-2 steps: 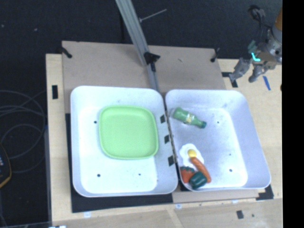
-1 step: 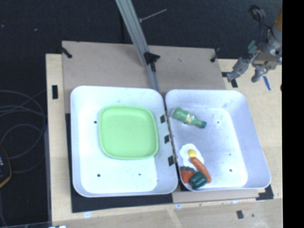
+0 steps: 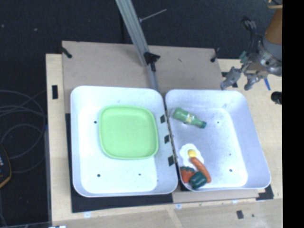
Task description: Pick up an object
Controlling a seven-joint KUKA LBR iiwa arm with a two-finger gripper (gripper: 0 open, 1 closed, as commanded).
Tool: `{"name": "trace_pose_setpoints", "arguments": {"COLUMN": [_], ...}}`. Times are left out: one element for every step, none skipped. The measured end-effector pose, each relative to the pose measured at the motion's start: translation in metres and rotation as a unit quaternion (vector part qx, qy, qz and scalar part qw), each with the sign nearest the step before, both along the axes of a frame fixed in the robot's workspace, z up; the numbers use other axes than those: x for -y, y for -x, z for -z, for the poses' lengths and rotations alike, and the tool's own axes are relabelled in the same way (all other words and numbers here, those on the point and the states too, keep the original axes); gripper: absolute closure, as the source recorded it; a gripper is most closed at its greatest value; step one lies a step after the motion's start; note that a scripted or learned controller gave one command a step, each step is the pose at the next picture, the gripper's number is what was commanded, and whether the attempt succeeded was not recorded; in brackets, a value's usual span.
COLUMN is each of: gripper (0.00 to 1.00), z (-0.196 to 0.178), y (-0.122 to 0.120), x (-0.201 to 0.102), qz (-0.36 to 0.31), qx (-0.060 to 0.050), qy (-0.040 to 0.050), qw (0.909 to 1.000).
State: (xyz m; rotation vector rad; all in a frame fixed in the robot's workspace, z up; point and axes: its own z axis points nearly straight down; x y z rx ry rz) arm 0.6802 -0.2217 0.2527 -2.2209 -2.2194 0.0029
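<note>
**A:** Which object would you go for?

**B:** Start with what's nearest your gripper (image 3: 240,80). It hangs just past the far right corner of the right bin (image 3: 247,141), fingers spread apart and nothing between them. The green bottle (image 3: 189,118) lies below and left of it, on its side, alone on bare bin floor. I'd judge that your best pick.

**A:** And the pile further off?

**B:** The fried egg (image 3: 190,152), the carrot (image 3: 198,164) and a dark green piece (image 3: 199,179) crowd the corner well below the gripper, touching each other and the wall. You'd likely clip a neighbour. Farthest left, the green plate (image 3: 128,132) looks too flat to grasp.

**A:** Any tips?

**B:** Turn the fingers across the bottle's body, then descend straight.
</note>
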Motion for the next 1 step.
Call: {"name": "trace_pose_setpoints", "arguments": {"gripper": [0.0], "z": [0.0623], "y": [0.0048], "x": [0.0019], "qz": [0.0], "qx": [-0.001], "qy": [-0.0002], "qw": [1.0]}}
